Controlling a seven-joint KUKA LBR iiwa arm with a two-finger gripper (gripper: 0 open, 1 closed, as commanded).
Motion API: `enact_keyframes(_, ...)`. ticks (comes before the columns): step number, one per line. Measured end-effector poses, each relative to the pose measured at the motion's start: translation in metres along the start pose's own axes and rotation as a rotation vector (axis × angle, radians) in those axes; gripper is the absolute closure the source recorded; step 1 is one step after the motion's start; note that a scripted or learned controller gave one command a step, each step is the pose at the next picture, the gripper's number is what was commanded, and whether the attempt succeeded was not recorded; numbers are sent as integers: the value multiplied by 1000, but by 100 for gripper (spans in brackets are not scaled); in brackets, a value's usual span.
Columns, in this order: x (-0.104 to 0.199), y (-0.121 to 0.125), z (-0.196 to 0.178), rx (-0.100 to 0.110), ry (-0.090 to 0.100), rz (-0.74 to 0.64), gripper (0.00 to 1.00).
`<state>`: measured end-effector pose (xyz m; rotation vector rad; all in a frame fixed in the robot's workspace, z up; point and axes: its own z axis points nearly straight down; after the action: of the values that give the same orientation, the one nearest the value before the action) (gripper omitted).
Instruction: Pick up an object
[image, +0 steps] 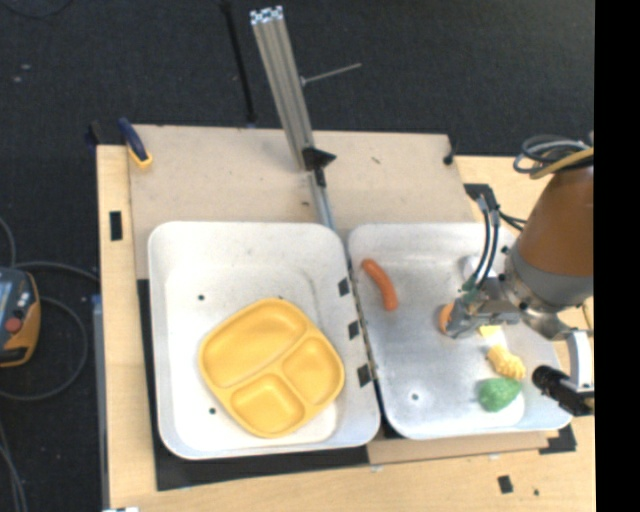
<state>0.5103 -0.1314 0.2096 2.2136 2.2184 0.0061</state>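
Bench: pale board (230, 180) over dark carpet. Left white bin (175, 260): yellow three-compartment plastic plate (272, 367). Right white bin (420, 390): orange sausage-shaped toy (380, 284), yellow lumpy piece (505, 362), green lump (497, 393), small orange item (444, 318) touching the gripper (462, 320); finger state undeterminable.

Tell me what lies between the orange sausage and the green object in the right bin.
In the camera view, the gripper stands between the orange sausage and the green object, beside a small orange piece.
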Motion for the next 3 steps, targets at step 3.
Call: enact_keyframes(3, 91, 17, -59, 6, 4, -5, 100)
